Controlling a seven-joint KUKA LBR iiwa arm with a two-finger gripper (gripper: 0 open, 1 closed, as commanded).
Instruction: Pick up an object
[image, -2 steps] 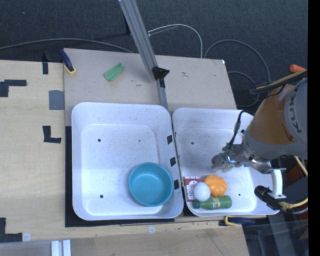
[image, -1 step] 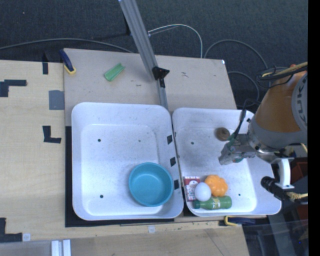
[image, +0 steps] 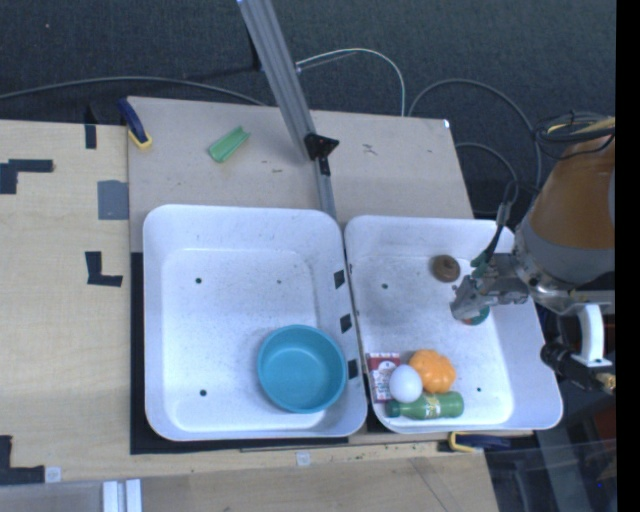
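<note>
While you're watching, the gripper (image: 470, 308) is hovering in the right bin (image: 400, 245) holding nothing I can see, opening unclear, so it's needing to travel toward the orange ball (image: 436, 369) near the front.

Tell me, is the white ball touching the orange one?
Touching. The camera view shows the white ball pressed right against the orange ball in the right bin, with no white floor showing between them.
</note>
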